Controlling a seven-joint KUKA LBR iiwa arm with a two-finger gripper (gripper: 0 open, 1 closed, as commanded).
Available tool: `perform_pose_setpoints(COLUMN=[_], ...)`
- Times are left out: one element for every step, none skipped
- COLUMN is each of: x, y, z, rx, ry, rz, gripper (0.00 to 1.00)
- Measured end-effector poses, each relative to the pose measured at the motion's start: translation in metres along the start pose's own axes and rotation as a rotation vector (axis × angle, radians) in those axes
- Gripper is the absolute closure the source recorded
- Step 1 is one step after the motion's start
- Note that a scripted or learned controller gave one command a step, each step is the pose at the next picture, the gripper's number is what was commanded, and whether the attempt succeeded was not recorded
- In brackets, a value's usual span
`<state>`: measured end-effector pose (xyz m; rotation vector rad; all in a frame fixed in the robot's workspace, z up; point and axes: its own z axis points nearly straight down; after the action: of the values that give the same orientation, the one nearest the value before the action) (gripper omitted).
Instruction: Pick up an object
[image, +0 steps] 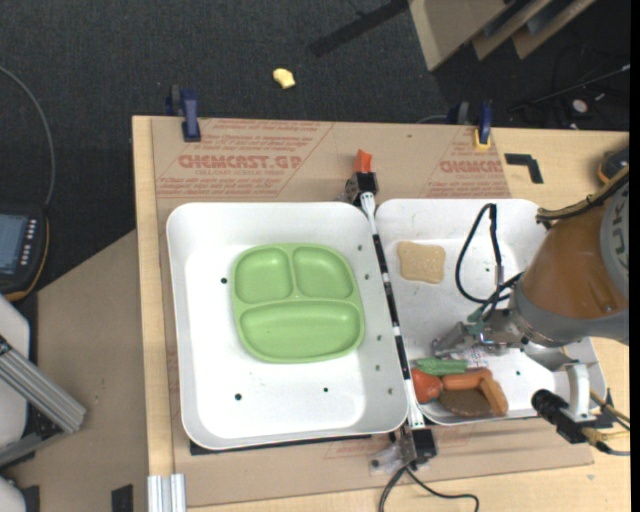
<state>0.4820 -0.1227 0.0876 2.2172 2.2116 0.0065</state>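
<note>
In the right bin (520, 215), a tan slice of toast (421, 262) lies near the back left. At the front of that bin sit an orange carrot with a green top (447, 369), an orange-red sausage-like piece (463, 382) and a brown item (473, 401), all close together. My gripper (462, 340) hangs low over the bin just behind the carrot, reaching in from the right. Its metal tips point left toward the bin's divider wall.
The left bin (200, 330) holds a green three-compartment plate (297, 301). A black cable (478, 250) loops over the right bin behind the gripper. The arm's orange band (570, 265) covers the bin's right side. Clamps (186, 112) sit on the board's back edge.
</note>
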Motion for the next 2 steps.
perform_pose_setpoints(x=[0.002, 0.006], y=[0.0, 0.0], z=[0.0001, 0.0001], rx=[0.0, 0.0], ry=[0.0, 0.0], rz=[0.0, 0.0], gripper=[0.0, 0.0])
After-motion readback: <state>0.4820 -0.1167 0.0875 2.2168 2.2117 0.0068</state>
